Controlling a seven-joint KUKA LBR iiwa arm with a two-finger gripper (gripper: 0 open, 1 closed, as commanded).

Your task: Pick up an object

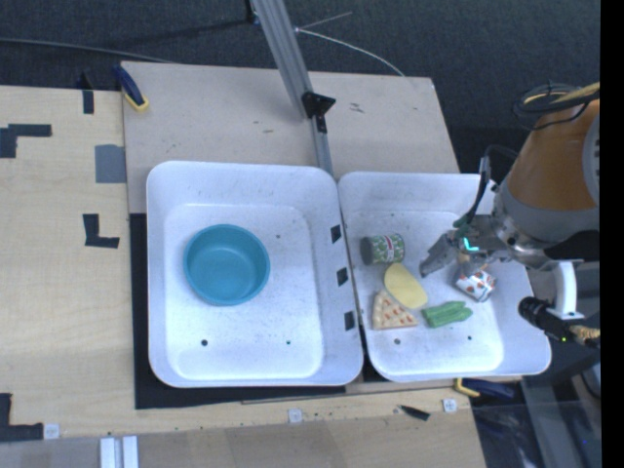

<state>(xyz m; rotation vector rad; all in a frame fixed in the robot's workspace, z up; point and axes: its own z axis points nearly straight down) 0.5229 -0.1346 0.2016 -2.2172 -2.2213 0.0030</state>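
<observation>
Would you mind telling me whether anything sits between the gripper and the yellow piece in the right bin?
Nothing visible does. The gripper hangs over the right bin, and bare bin floor separates it from the yellow piece. The can lies off to the side.

We look down on a pale wooden table (244, 96) marked with scraps of dark tape (96, 230). Beyond its far edge lies dark carpeted floor (439, 18), crossed by a thin cable (127, 43). A grey metal pole (283, 42) slants in overhead. Light is even.
</observation>
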